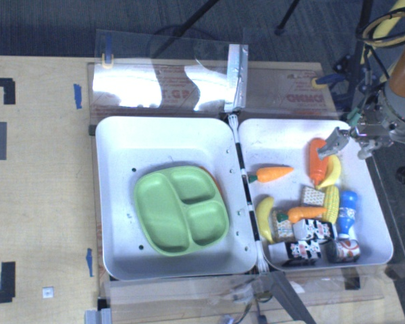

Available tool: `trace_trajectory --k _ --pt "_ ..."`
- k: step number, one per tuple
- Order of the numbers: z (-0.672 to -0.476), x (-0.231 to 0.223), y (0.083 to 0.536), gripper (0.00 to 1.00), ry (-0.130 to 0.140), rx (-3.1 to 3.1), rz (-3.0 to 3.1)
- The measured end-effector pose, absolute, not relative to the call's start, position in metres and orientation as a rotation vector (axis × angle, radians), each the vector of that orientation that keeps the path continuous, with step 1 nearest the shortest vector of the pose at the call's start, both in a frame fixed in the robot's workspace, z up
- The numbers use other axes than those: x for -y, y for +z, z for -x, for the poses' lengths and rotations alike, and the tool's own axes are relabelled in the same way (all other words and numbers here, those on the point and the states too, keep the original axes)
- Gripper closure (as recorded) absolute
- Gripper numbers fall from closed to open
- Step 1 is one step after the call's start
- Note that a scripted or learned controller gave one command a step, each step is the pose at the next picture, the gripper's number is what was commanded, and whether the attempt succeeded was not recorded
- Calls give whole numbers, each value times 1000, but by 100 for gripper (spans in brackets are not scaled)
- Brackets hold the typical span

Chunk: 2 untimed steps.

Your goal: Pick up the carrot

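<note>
1. My gripper (349, 140) hangs at about three o'clock in the view, over the upper right part of the right bin (277, 130). How it is set I cannot tell from this angle, and I see nothing gripped in it.
2. The carrot (271, 174) lies flat on the right bin's floor near its left wall, at roughly eight o'clock from my gripper and well apart from it. Its orange body points to three o'clock, its green end to nine.
3. An orange pepper-like piece (316, 160) and a yellow banana (333, 173) sit just below my gripper, touching each other.
4. A second banana (264, 218) lies at six o'clock from the carrot, near the left wall.
5. A corn cob (331, 202), a blue bottle (347, 209) and some small cartons (305, 238) crowd the bin's lower right.
6. The left bin (121, 147) holds a green divided tray (182, 210), at about nine o'clock from the carrot.
</note>
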<state>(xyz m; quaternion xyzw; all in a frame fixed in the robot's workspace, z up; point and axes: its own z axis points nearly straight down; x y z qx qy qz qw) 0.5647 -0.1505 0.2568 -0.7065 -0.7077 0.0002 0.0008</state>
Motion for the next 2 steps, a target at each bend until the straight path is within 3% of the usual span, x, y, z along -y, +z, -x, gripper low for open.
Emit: trace_trajectory --k 1,2 --pt "-480 120 176 0 0 2384 2044" --pt "-495 113 96 0 -18 2510 1924"
